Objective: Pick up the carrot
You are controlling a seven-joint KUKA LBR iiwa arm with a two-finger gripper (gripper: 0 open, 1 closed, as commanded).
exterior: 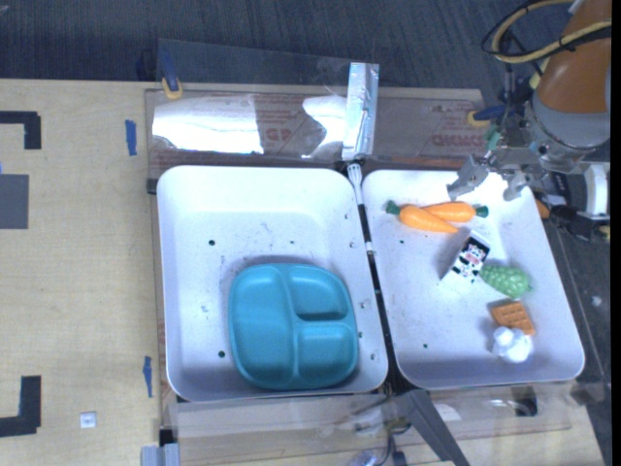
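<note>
Just hand (493,176) above carrot (435,216), near bin rim (427,177)

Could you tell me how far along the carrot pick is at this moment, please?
Done: the arm has reached the right bin, its gripper hovering near the far rim. In hand: nothing; the carrot lies on the bin floor, just left of and below the gripper. Left: descend onto the carrot, close on it and lift.

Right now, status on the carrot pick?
Gripper above right bin's far edge. Carrot lying in bin, not held. Nothing on top of it.
</note>
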